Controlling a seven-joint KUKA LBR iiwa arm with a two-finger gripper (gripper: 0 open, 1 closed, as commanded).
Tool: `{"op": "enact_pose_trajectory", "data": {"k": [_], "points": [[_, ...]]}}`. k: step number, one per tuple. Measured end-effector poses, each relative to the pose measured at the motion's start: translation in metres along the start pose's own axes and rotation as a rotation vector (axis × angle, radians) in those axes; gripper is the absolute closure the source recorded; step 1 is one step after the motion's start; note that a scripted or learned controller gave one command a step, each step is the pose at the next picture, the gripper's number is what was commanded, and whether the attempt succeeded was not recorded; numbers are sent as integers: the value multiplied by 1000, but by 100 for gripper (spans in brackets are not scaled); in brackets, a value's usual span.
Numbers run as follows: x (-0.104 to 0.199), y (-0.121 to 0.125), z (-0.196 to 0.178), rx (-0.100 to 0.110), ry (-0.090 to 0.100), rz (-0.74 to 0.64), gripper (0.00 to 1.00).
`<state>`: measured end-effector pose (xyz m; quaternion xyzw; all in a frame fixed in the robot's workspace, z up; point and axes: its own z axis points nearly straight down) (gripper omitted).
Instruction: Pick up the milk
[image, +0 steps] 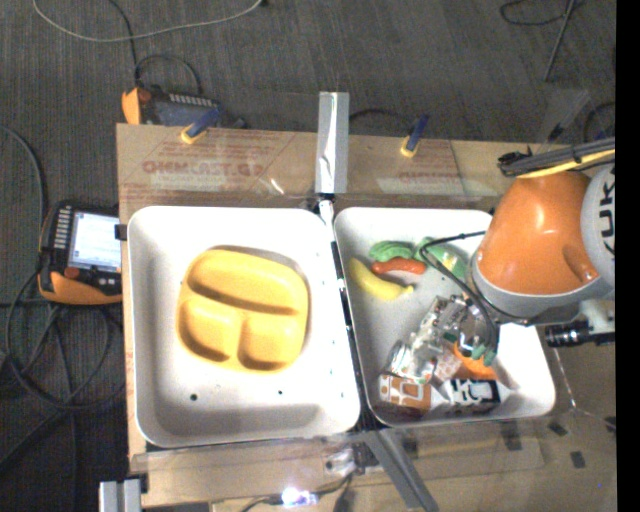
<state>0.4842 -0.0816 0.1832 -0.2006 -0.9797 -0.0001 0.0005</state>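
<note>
The gripper (447, 338) hangs low in the right bin (520, 400), its grip impossible to judge, just above the milk carton (405, 392) at the bin's front edge. A banana (373, 281) lies nearby; a yellow tray (244, 309) fills the left bin (150, 330).

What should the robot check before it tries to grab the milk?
1. Gripper is over the right bin: ok.
2. Milk carton found: cannot tell; a black-and-white carton near the bin's front may be it.
3. Gripper right above that carton: not ok, it sits further back.
4. Finger opening: cannot tell.
5. Carton free of neighbours: not ok, a brown box crowds it.
6. Banana out of the way: ok.
</note>
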Motion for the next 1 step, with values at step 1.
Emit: {"op": "enact_pose_trajectory", "data": {"k": [1], "points": [[25, 59, -11, 0, -2, -104, 100]]}}
